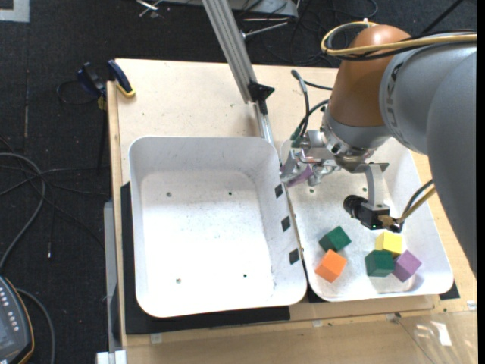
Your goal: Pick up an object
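Over the right-hand bin the grey arm hangs low, its gripper close by the divide where the two bins meet. Something purplish shows at the fingertips — possibly a small block, though from where I stand it is too blurred to call a hold, and I cannot tell whether the fingers are apart or together.

The pickable things lie toward the near edge of that same bin, down and to the right of the gripper as the camera sees it. Nearest are a dark green cube and an orange cube, just beside one another. Further right sits a tight cluster — a yellow cube, a second green cube and a purple cube, touching or nearly so. These are cubes, so no long axis matters.

A black fitting dangles from the wrist between the gripper and the cluster, and could crowd an approach there. The left bin stands alongside.
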